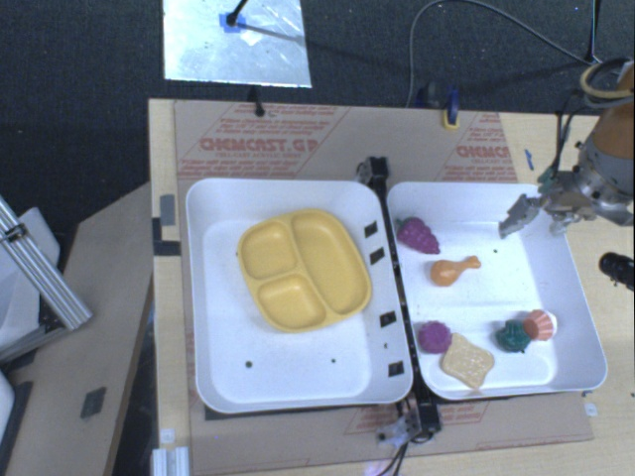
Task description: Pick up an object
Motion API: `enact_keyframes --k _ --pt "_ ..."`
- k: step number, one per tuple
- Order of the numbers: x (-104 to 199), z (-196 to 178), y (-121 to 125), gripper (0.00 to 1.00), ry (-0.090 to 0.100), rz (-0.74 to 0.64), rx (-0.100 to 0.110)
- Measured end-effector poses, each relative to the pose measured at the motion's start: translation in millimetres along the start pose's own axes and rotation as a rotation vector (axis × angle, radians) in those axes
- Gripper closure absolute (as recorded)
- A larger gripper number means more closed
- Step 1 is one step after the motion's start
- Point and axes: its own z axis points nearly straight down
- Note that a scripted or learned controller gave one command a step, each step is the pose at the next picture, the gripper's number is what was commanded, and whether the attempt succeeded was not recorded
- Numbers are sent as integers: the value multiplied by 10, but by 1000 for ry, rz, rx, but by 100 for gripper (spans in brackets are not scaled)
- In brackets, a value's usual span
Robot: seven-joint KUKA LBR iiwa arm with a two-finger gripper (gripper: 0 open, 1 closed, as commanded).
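The right bin point(571, 286) holds several toy foods: a purple grape bunch point(418, 234), an orange drumstick point(454, 269), a small purple piece point(434, 336), a slice of toast point(467, 361), a green broccoli point(513, 336) and a pink cupcake point(539, 323). My gripper point(537, 223) hangs over the bin's far right corner, above the floor, open with nothing between its fingers. The drumstick lies to its lower left, well apart from it.
The left bin point(213, 365) carries a yellow divided plate point(303, 268). A black hinge strip point(389, 266) runs between the two bins. Bare white floor lies in the middle of the right bin. A shiny sheet point(235, 28) lies beyond the bench.
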Motion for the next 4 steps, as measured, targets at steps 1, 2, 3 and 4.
enact_keyframes --k 1,2,3,4 --pt "8 -84 28 0 -2 -3 -13" --pt "6 526 19 0 -2 -1 -12" --pt "-12 1111 -56 0 -2 -1 -9" --pt "-11 1227 -45 0 -2 -1 -12"
